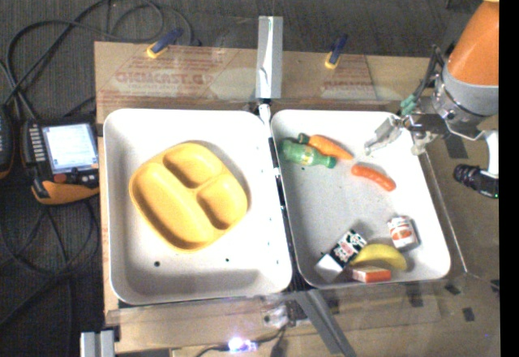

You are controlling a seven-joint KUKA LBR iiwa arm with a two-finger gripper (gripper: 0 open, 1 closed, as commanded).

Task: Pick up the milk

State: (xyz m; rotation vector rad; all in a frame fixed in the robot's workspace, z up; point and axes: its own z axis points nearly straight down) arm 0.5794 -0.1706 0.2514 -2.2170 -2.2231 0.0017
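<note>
Milk (343, 251) lies low in bin; fingers (379, 139) spread apart, holding nothing.

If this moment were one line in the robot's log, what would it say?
task: pick up milk | gripper: over right bin's far edge, holding nothing | milk: near corner, beside banana, untouched

1. I count two white bins (122, 209).
2. I count one yellow divided plate (190, 195).
3. I count one milk carton (345, 251).
4. I count one banana (383, 255), one carrot (331, 145), one green bottle (306, 155).
5. I count one sausage (374, 176), one small can (402, 232).
</note>
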